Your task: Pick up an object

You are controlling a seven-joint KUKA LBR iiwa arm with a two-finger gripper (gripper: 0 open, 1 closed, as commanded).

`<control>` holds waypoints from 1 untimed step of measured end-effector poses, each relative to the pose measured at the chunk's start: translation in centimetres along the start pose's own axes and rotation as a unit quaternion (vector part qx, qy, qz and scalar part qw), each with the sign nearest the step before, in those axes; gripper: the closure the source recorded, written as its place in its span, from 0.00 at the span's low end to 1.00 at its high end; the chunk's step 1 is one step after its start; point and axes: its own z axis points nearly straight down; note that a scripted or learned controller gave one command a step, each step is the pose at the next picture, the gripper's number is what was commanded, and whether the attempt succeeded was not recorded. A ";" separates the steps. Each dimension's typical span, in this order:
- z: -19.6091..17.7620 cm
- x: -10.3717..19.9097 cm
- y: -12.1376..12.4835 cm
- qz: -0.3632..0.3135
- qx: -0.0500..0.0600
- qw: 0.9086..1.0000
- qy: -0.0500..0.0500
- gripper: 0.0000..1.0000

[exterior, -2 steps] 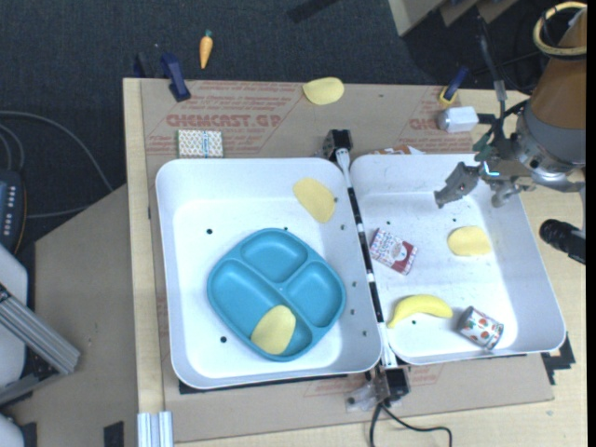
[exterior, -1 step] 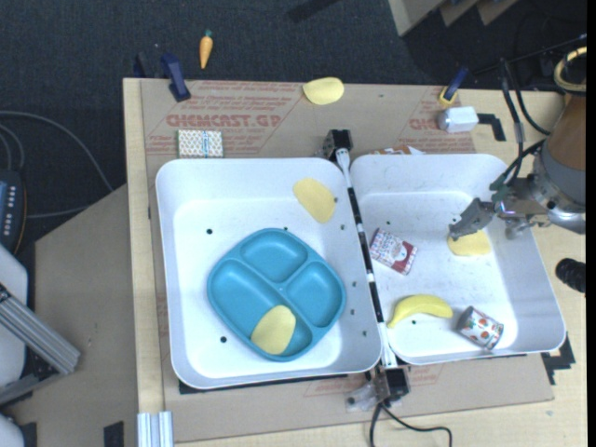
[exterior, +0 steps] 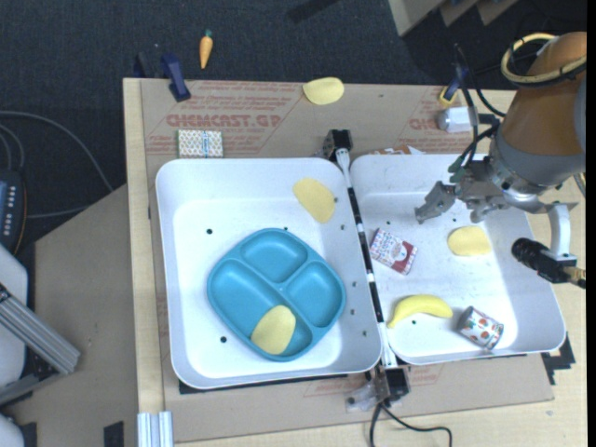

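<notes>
My gripper (exterior: 458, 201) hangs spread and holding nothing over the right bin (exterior: 545, 291), its two fingers splayed above the bin's upper half. I judge this the approach step: nothing is picked yet, and a target has to be settled on.

Taking the right bin as landmark, the nearest candidate is the yellow lump (exterior: 468, 241), just below my fingers near the bin's middle. The packet (exterior: 392, 251) lies toward its left wall, the banana (exterior: 419, 308) low in the bin and the can (exterior: 480, 327) beside it at the lower right.

Next I should centre over the lump, drop straight down and close.

The left bin (exterior: 182, 250) holds a blue tray (exterior: 307, 287) and a yellow chip (exterior: 315, 199). Both bins sit on a cardboard-topped bench (exterior: 233, 115) over dark carpet (exterior: 65, 54), with clamps and cables about.
</notes>
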 end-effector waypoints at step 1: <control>10.9 0.9 -0.3 0.000 -0.002 1.000 0.000 0.00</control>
